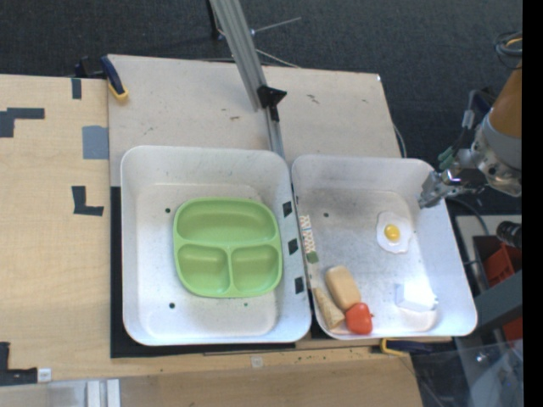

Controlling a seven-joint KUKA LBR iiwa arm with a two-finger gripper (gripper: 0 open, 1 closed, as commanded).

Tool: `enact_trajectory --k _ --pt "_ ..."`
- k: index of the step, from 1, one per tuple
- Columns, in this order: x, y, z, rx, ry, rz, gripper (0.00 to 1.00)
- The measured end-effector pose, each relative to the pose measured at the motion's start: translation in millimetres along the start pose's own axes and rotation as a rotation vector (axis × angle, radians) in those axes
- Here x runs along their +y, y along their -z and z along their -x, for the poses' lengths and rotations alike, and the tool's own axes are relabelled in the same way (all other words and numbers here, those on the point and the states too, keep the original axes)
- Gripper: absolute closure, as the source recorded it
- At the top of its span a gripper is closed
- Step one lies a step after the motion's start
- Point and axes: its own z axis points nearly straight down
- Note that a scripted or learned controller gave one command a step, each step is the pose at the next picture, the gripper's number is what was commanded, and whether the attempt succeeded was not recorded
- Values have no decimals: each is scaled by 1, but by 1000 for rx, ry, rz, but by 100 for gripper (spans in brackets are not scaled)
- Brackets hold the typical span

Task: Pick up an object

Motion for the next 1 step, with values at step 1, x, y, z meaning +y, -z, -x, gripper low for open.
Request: enact_trajectory --k 1 --pt "-3 -12 -46 2 3 -6 100"
